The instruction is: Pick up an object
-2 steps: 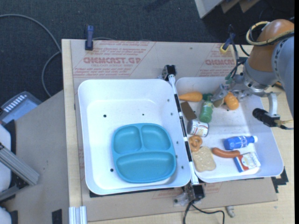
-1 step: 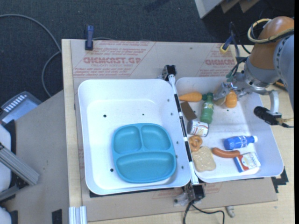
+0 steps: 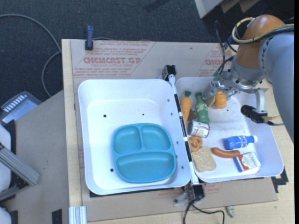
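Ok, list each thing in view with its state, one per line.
hand: low in the right bin, beside the orange object
orange object: at the hand, grasp unclear
green bottle: lying flat
blue bottle: lying flat
blue plate: flat in the left bin

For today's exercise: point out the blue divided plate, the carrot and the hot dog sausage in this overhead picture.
blue divided plate [image 3: 144, 152], camera view, on its large lower compartment.
carrot [image 3: 186, 108], camera view, on the middle of its orange body.
hot dog sausage [image 3: 226, 152], camera view, on its middle.
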Robot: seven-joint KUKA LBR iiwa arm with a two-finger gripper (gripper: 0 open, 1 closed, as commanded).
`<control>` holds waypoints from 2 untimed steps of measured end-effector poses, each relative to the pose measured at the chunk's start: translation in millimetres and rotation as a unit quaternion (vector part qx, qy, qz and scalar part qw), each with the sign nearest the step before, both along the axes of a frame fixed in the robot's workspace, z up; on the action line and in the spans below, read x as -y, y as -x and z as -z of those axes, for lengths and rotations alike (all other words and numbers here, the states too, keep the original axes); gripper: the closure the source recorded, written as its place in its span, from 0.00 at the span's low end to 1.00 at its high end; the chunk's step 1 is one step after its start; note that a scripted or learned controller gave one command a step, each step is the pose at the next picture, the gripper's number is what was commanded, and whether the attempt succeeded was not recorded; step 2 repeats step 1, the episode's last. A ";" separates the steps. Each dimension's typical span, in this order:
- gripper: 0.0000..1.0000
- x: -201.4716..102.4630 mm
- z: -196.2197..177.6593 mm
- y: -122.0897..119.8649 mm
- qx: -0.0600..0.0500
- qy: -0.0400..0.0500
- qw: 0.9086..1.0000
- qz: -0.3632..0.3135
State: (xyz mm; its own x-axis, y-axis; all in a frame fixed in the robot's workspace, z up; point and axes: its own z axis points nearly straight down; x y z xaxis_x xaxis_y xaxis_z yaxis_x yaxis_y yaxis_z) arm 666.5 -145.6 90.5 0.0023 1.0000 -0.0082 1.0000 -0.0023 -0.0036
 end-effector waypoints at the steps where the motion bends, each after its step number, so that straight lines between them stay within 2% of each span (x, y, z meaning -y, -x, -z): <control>1: 1.00 -76.5 -95.7 -1.0 0.004 -0.004 1.000 -0.002; 2: 1.00 -76.5 -95.7 -1.0 0.004 -0.004 1.000 -0.002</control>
